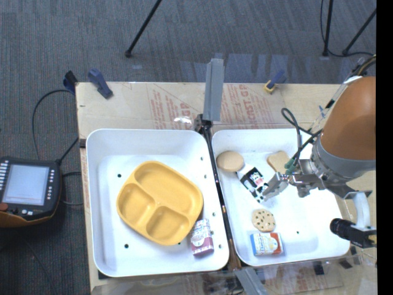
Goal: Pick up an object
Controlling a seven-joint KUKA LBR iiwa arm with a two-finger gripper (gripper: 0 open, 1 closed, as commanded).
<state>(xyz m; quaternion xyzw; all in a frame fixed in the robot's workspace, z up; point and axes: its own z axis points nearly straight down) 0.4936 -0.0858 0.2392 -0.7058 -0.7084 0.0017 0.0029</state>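
Yellow tray (159,201), chocolate-speckled tan cookie (263,220), white bins (98,165)

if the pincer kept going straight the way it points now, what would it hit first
Most likely the small black and white packet lying just ahead of the pincer in the right bin. Height is hard to judge from above, so it might meet the bin floor beside it.

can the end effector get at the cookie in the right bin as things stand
Probably yes. The cookie lies flat on the open floor of the right bin, apart from the small carton below it, with nothing on top. The end effector hangs just above it, over the black-and-white packet.
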